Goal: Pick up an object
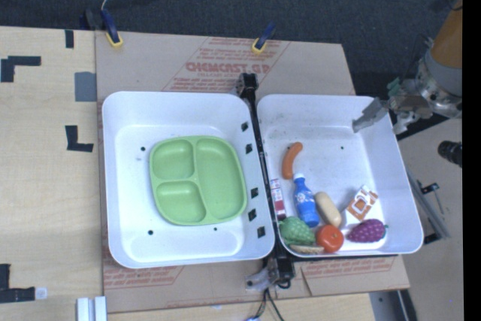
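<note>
Right bin (391,154): tomato (329,238), grapes (367,231), bottle (304,199), sausage (291,158) | left bin (120,162): green tray (198,180) | gripper (372,116) above right bin's far corner, grip state unclear

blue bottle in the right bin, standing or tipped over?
Tipped over: the small blue plastic bottle lies flat on the right white bin floor, white cap toward the far side.
</note>
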Robot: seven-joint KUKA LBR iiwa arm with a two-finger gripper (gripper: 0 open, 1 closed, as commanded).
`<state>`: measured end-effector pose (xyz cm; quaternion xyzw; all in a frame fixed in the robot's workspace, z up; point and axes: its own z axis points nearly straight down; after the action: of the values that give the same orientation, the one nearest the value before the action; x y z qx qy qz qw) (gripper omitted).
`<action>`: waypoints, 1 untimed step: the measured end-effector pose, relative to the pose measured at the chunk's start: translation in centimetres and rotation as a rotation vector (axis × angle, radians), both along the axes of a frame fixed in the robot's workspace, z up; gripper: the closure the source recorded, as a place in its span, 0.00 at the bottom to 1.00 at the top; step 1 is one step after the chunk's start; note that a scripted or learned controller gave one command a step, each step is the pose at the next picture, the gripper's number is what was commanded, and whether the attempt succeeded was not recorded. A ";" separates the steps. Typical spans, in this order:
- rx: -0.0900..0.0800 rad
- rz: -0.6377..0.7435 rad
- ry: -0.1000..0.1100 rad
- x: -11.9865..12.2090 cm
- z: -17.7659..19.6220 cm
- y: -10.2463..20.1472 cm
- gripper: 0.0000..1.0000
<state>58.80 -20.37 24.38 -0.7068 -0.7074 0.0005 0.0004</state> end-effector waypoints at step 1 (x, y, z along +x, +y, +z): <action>0.002 0.001 0.003 0.4 -11.2 7.1 0.00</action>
<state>59.21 -13.23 13.20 -0.7065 -0.7077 0.0009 0.0020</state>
